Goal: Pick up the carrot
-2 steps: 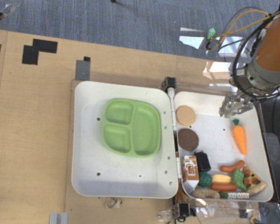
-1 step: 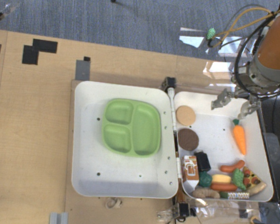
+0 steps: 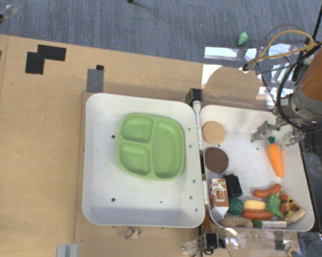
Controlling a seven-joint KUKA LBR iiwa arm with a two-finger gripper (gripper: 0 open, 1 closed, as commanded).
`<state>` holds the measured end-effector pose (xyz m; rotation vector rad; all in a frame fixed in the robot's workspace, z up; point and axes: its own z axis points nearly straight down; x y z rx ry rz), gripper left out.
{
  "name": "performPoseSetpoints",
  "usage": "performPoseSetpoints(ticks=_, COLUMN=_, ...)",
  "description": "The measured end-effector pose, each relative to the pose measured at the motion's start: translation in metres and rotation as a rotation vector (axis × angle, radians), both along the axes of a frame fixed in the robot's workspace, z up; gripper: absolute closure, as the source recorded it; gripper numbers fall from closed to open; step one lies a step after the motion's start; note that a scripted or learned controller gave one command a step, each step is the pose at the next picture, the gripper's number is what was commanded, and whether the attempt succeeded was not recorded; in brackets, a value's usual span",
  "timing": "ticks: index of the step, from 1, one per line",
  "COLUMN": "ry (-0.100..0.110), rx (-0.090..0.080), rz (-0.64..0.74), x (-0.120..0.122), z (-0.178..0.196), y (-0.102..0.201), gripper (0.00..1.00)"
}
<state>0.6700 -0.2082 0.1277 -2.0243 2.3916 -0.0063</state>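
Okay, I've got the grey arm with its orange band coming in from the right, and the two-finger metal gripper is sitting over the far right part of the right-hand shallow white bin. The fingers are spread apart, one on each side of the leafy green top of the orange toy carrot, with nothing clamped between them yet. The carrot lies on the bin floor near the right wall, pointed end towards the near side, stem end up by the gripper. It sits well apart from the round tan disc and the round dark brown disc, and clear of the heap of toy food along the near edge, so nothing crowds it.

My read: this is the approach-to-grasp step, not a lift. Next I'd want the gripper lower and shifted a touch along the carrot's body, since a pinch at the very top looks likely to slip, then close and raise

The left bin holds a light green sectioned plastic plate, untouched
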Motion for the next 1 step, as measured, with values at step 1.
performPoseSetpoints(ticks=1, ry=-0.023, rx=-0.009, rz=0.220, x=-0.0062, z=-0.0292, y=0.0003, gripper=0.00)
